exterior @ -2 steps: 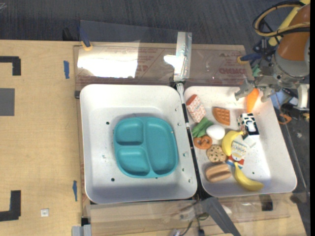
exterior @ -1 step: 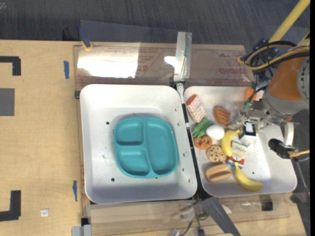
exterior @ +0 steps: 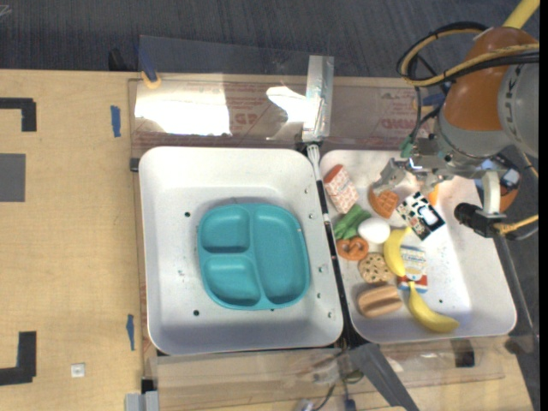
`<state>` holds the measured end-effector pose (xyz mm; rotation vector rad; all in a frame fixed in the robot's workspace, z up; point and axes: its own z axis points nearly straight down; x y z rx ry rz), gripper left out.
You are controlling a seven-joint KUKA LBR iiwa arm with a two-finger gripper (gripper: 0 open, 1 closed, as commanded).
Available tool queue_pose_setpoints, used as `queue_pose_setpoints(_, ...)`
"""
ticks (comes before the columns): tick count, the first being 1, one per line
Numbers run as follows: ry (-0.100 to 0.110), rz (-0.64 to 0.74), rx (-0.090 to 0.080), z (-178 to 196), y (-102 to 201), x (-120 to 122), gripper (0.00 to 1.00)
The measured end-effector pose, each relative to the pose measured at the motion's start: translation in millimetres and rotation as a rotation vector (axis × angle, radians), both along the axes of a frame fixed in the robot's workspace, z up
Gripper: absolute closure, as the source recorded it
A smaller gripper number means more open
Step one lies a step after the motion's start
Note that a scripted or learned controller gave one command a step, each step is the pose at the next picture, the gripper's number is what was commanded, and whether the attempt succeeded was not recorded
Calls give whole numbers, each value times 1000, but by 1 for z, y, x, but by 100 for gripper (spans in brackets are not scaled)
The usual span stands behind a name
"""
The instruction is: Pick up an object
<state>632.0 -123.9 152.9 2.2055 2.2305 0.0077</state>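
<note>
Scene: Bench w/ two shallow white bins side by side, seen from above at a slant. Left bin [exterior: 163, 229] holds a teal divided plate [exterior: 254, 255]; right bin [exterior: 479, 289] is crowded w/ toy food.

My arm: Reaching in from the right, orange band above the wrist, gripper [exterior: 402, 176] low over the right bin's far end.

Gripper state: Can't tell how wide it stands, and I see nothing held in it.

Nearest target: Orange waffle-like piece [exterior: 385, 202], just below my gripper, approx. touching it.

Neighbours: Black-and-white patterned block [exterior: 420, 214] just beside that piece; red-and-white carton [exterior: 340, 187] to its left; white egg [exterior: 373, 230] below.

Rest of pile: Green veg [exterior: 348, 223], tomato slice [exterior: 351, 248], cookie [exterior: 372, 268], hot dog [exterior: 379, 300], banana [exterior: 415, 289] w/ a small carton [exterior: 413, 261] lying on it.

Risk 1: Items are packed touching; coming down here I'd likely nudge the patterned block or pinch two things at once.

Risk 2: The waffle piece looks thin and flat, so a close may slide off it and come up w/ nothing.

Risk 3: Bin wall is near, so a sideways shove could wedge pieces vs. it.
</note>
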Motion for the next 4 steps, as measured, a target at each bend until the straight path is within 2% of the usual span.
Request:
queue_pose_setpoints(1, -24, 228, -11, -39, -22, -31, 0)
queue_pose_setpoints(2, -35, 225, -18, -26, -24, -28, 100)
queue_pose_setpoints(3, -34, -17, -11, -39, -57, -25, 100)
queue_pose_setpoints(4, -27, -15, -7, -41, -54, -26, 0)
